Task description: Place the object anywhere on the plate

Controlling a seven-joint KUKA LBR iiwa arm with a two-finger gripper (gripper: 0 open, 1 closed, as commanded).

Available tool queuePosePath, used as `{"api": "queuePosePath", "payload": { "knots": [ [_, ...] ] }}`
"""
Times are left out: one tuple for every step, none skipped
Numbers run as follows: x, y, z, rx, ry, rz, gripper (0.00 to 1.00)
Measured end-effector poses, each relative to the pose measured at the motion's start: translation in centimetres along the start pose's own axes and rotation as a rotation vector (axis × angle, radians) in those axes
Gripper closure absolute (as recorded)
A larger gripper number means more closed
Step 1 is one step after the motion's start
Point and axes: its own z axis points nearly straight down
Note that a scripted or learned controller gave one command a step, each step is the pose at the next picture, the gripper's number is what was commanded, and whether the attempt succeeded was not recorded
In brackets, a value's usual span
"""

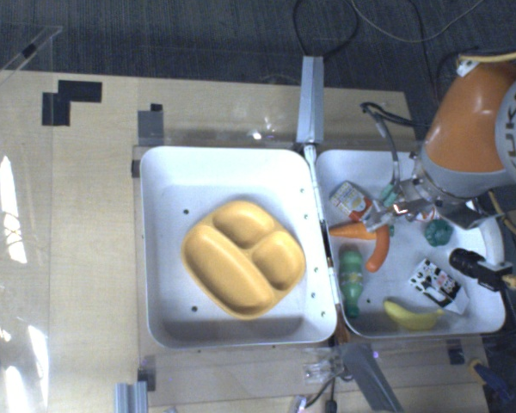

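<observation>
A yellow plate point(243, 255) with three compartments lies in the left white bin point(163, 188). My gripper point(385, 216) hangs low over the right bin point(490, 317), at its upper middle. It is right above two orange carrot-like pieces: one point(353, 229) lies flat pointing left, the other point(378, 249) curves downward. The gripper's tip partly hides where the two pieces meet, and I cannot make out whether anything is between its jaws.
The right bin also holds a small printed packet point(347, 198), a green vegetable-like toy point(351, 275), a yellow banana point(413, 315), a teal round item point(438, 230) and a black-and-white card point(436, 282). A metal divider point(320, 231) separates the bins.
</observation>
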Motion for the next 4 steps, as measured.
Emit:
{"api": "queuePosePath", "payload": {
  "knots": [
    [4.0,-1.4,-6.9,-0.003,0.000,-0.029,1.00],
    [9.6,-0.9,-6.0,-0.002,0.000,-0.057,1.00],
    [12.2,5.1,-4.4,0.001,0.000,0.022,1.00],
    [12.2,5.1,-4.4,0.001,0.000,0.022,0.00]
  ]
}}
